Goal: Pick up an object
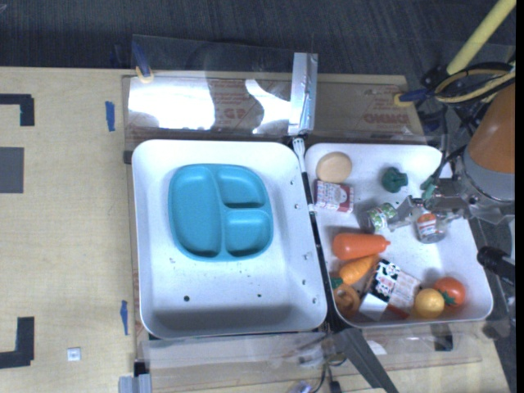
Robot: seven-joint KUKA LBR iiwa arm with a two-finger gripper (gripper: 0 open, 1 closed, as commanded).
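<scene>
On the bench (65, 244), the left bin (155, 301) holds a divided tray (219, 211), and the right bin (471, 256) sits touching the left bin's right side. In the right bin, an egg (334, 167) lies at the far left corner with a small carton (333, 196) just in front of it. Two carrots (359, 245) lie nearer still, and a lemon (429, 302) and a tomato (451, 291) rest at the near right corner.

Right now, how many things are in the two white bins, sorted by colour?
Blue: 1, the divided plate in the left bin.
Orange or red: 4, the carrot, a smaller orange piece, a brownish-orange piece and the tomato.
Yellow or tan: 2, the lemon and the round bun.
Green: 1, the small green toy.
Printed cartons: 2, one red, one black and white.
Total: 10, not counting the bits by the gripper, which are too unclear to sort.
</scene>
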